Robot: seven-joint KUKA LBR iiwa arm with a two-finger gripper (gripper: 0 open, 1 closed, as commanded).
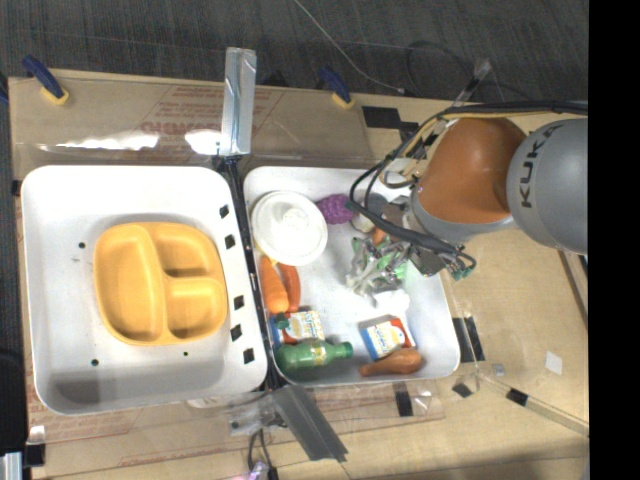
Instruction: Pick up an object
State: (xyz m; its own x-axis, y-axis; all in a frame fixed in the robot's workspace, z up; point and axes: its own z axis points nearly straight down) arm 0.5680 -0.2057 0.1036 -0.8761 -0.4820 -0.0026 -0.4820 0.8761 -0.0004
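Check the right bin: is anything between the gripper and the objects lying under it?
Nothing visible stands in the way. The gripper is already down inside the right bin, over its middle, with the white lid, carrot, green bottle and small carton lying around it, uncovered.

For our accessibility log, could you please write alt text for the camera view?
The KUKA arm reaches from the right over the right bin, which holds a white lid, green bottle, carrots and small packages. The left bin holds a yellow divided tray.
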